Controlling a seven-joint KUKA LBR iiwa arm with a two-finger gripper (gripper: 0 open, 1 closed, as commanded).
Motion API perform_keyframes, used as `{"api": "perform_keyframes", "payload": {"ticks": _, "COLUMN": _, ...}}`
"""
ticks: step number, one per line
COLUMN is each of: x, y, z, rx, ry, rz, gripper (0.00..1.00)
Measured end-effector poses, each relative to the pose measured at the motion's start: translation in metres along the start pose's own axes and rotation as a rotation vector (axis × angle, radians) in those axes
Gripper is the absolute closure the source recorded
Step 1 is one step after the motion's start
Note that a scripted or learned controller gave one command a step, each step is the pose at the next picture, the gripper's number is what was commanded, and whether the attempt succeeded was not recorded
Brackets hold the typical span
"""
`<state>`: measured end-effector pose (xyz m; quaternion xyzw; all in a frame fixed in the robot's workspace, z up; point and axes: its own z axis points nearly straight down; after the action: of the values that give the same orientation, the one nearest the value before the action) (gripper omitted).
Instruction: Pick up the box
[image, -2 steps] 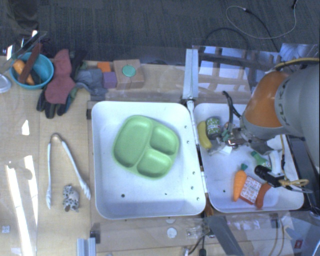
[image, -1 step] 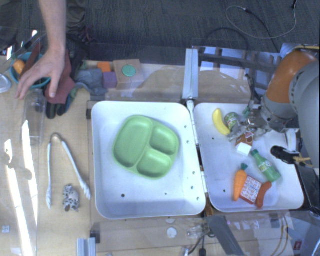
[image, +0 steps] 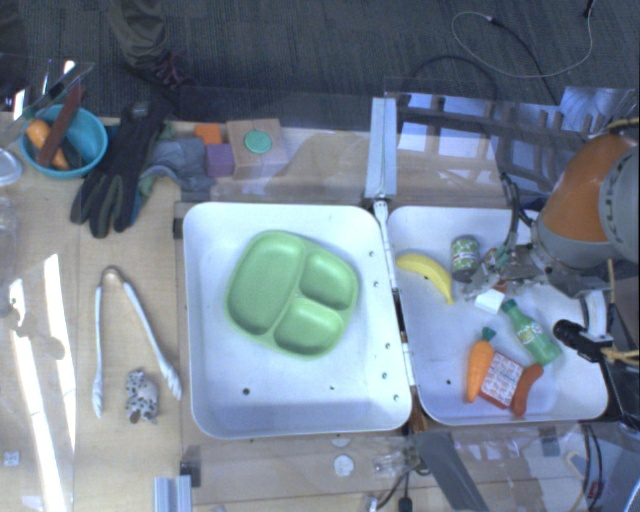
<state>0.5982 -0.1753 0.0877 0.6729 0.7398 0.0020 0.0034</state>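
The box (image: 499, 381) is a small flat orange-red carton lying near the front of the right bin (image: 440, 395). An orange carrot (image: 479, 368) lies against its left side and a brown sausage (image: 527, 388) against its right. My gripper (image: 503, 270) hangs over the middle of the right bin, behind the box and well apart from it, beside a small can (image: 464, 255). Nothing is visibly held in it.
A banana (image: 427, 273) lies at the right bin's left side, a green bottle (image: 529, 333) just behind the box, and a small white piece (image: 489, 300) below the gripper. The left bin (image: 215, 390) holds a green divided plate (image: 293, 292). Tongs, gloves and blocks lie on the bench.
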Motion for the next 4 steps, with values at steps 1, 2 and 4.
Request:
{"api": "perform_keyframes", "payload": {"ticks": 1, "x": 0.001, "y": 0.004, "z": -0.013, "rx": -0.009, "ry": -0.002, "rz": -0.006, "gripper": 1.0}}
{"api": "perform_keyframes", "payload": {"ticks": 2, "x": 0.08, "y": 0.018, "z": -0.097, "rx": -0.003, "ry": 0.0, "rz": -0.233, "gripper": 1.0}}
{"api": "perform_keyframes", "payload": {"ticks": 4, "x": 0.096, "y": 0.048, "z": -0.099, "rx": -0.002, "ry": 0.0, "rz": -0.105, "gripper": 1.0}}
